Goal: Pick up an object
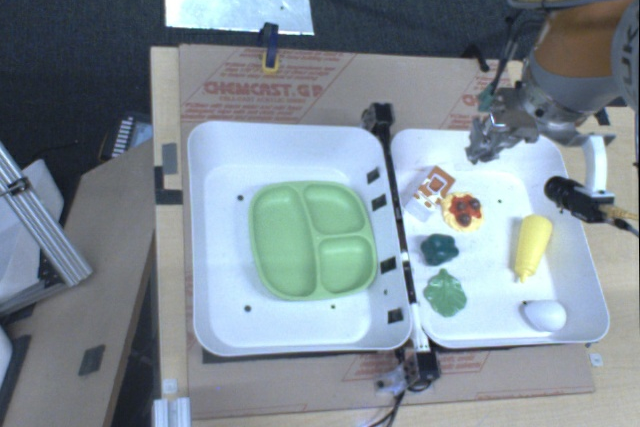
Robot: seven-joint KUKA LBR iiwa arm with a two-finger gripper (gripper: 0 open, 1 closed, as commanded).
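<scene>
My gripper (485, 147) hangs over the far part of the right bin (590, 310), up and to the right of a small orange and white box (433, 187). Nothing shows in its grasp. Next to the box lies a round yellow toy with red spots (463, 211). A dark green piece (438, 249) and a light green leafy piece (445, 293) sit near the bin's left wall. Toward the right lie a yellow bottle (531, 245) and, below it, a white egg shape (544, 315).
The left bin (220, 165) holds a green divided plate (312, 240). A black divider (392, 215) runs between the bins. A black fixture (572, 197) reaches in at the right bin's right side. Brown cardboard (330, 85) lies under both bins.
</scene>
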